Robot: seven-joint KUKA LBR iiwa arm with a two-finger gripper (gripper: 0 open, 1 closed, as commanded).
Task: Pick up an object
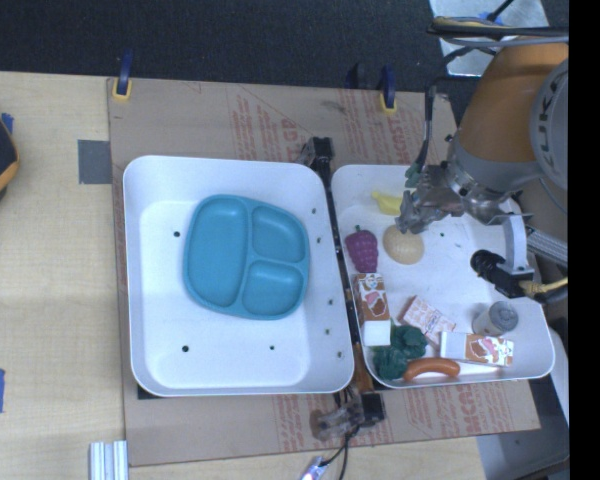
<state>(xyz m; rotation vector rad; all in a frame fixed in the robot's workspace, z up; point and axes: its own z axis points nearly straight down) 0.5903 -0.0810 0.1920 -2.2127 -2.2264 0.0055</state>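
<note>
A blue plate (247, 256) lies in the left bin (145, 268). In the right bin (450, 183), toward its far edge, the gripper (417, 220) hangs just above a pale round ball (404, 246); I cannot tell how its fingers stand. Best to descend straight, centred over the ball, clear of the purple grapes (362, 249).

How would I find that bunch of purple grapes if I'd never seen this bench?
Look in the right-hand white bin, along its left wall. The purple grapes sit there, just left of a round tan ball. Nothing else in that bin is purple and knobbly.
</note>
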